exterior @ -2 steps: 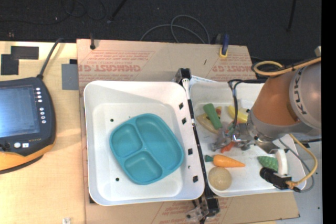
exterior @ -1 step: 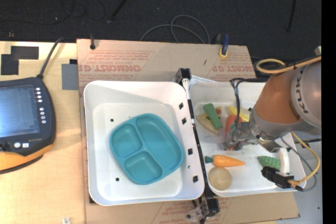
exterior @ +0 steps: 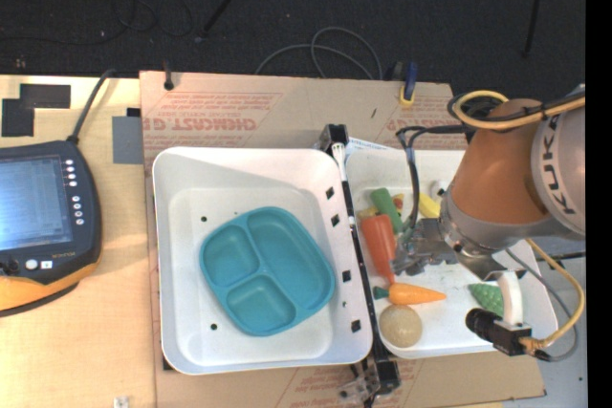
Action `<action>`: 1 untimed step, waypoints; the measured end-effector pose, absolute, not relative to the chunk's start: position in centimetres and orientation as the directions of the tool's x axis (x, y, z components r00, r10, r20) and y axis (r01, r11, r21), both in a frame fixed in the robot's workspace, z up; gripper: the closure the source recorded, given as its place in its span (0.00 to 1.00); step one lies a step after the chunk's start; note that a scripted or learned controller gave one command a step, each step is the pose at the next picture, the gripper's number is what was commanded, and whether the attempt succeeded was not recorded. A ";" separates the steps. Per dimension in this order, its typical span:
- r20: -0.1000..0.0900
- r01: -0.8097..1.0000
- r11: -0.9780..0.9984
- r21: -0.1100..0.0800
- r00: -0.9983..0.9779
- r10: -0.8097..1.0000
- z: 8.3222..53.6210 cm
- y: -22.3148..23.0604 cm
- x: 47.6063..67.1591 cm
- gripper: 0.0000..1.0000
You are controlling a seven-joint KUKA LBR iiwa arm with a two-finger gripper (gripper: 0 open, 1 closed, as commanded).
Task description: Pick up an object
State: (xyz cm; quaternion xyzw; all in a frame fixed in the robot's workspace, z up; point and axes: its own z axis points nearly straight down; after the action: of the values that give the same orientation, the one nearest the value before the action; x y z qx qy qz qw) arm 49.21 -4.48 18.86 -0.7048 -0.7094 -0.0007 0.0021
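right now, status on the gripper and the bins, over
Gripper down in right bin, beside orange-red piece. Carrot and beige ball lying loose nearby. Teal divided tray in left bin.

The fingers (exterior: 413, 248) sit in the right bin (exterior: 449, 169); the tube (exterior: 380, 242) lies just left of them, the carrot (exterior: 415, 294) and ball (exterior: 401, 325) nearer the camera, the divided tray (exterior: 266, 269) well left in the left bin (exterior: 182, 205).

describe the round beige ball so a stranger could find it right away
Look in the right-hand white bin, at its near left corner. The beige ball lies there, just below the orange carrot. It is the only round, pale thing among long coloured toys.
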 end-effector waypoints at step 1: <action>0.001 1.000 -0.001 -0.007 0.001 1.000 18.5 -4.8 49.1 0.00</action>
State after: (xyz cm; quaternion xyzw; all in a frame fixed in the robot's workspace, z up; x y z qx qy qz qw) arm 49.09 -4.84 18.52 -0.7074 -0.7068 0.0020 0.0028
